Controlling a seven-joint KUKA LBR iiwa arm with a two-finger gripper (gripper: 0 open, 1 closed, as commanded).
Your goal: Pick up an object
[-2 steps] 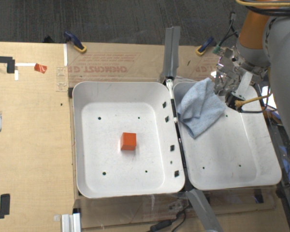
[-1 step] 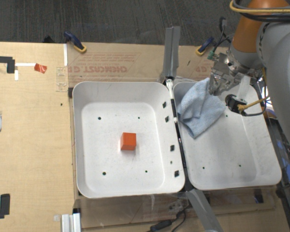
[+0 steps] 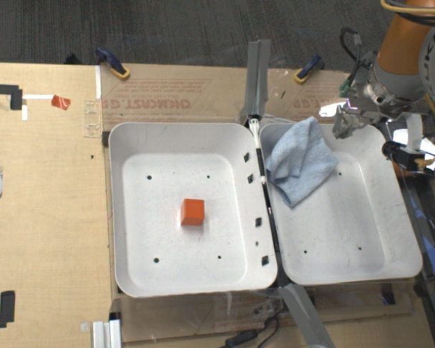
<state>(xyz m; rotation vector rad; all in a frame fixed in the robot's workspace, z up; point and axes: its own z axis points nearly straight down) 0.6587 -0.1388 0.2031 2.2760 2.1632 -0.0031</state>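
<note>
The claw [image 3: 346, 124] sits up at the far edge of the right bin [image 3: 391, 216], just off the top right corner of the blue cloth [image 3: 299, 162]. Honestly I can't tell from this angle if it's apart or together, it's a small dark blur against the bin rim, and nothing visibly sits in it. So my read is the pick isn't done yet: nothing is lifted, and both candidate objects are lying in their bins.

The cloth is the nearest thing to grab. It's crumpled in the far left corner of the right bin, bunched against the divider [image 3: 259, 158] between the two bins, with one tail drooping toward the bin's middle. The claw looks very close to its upper edge, maybe touching, can't say for sure.

Further out, the orange-red block [image 3: 193, 212] sits by itself roughly in the middle of the left bin [image 3: 130, 216], well apart from the arm.

Counts: one claw, two white bins, one blue cloth, one orange-red block. Along the far edge of the surface [image 3: 36, 216] there are also two blue and yellow clamps [image 3: 113, 62]

What's left is basically everything: close on something, then lift
</note>
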